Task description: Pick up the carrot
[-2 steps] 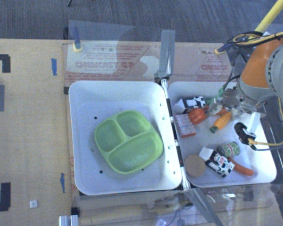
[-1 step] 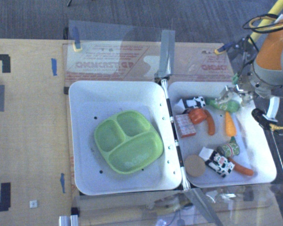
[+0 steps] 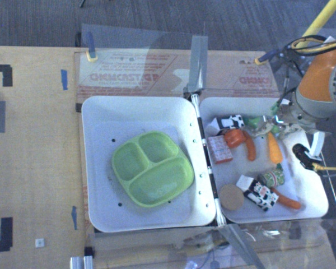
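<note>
My target is the carrot (image 3: pixel 274 149), a small orange taper lying flat on the floor of the right bin (image 3: pixel 319 203), up near its far right corner. It looks like a toy: smooth, evenly coloured, lighter orange than its neighbours, with a hint of green at the upper end, though that end is partly crowded by my own hardware. I judge it light, stiff and rather slick, so it should not crush, but it may roll or squirt sideways if I pinch off-centre. The best hold, as I read it, is across the thick middle of the body, fingers closing crosswise to its long axis, not at the thin tip.

My gripper (image 3: pixel 273 125) hangs just above the carrot's upper end, close to it; whether it is spread or closed I cannot tell from this angle, and I see nothing clamped in it.

Things to avoid confusing with it: a darker orange-red sausage-shaped piece (image 3: pixel 250 148) lies just to the left, and another orange piece (image 3: pixel 287 201) rests near the bin's front edge beside a black-and-white cow-patterned toy (image 3: pixel 260 194). The green divided plate (image 3: pixel 152 167) sits in the left bin (image 3: pixel 95 116), well apart.
</note>
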Motion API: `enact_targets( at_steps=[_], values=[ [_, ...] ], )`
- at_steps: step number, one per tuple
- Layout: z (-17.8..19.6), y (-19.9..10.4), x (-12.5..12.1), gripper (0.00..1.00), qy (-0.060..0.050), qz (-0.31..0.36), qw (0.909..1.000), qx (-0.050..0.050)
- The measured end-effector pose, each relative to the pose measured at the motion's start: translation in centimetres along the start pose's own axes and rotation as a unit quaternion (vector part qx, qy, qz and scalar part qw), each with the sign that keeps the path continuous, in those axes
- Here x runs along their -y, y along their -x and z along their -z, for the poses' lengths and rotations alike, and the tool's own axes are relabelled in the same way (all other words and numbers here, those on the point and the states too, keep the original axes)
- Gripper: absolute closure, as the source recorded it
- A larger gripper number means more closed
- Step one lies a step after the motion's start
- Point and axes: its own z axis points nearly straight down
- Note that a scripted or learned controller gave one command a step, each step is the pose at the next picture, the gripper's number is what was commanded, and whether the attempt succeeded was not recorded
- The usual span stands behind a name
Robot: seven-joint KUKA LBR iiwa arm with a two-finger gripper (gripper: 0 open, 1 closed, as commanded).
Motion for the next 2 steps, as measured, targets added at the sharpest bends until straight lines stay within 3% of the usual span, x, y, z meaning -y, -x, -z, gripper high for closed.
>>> enact_targets(
  at_steps=[1, 2],
  values=[
    [1.0, 0.1, -0.1, 1.00, 0.001, 0.001, 1.0000, 0.004],
    [-0.4, -1.0, -1.2, 1.00, -0.004, 0.111, 0.9938, 0.007]
  ],
)
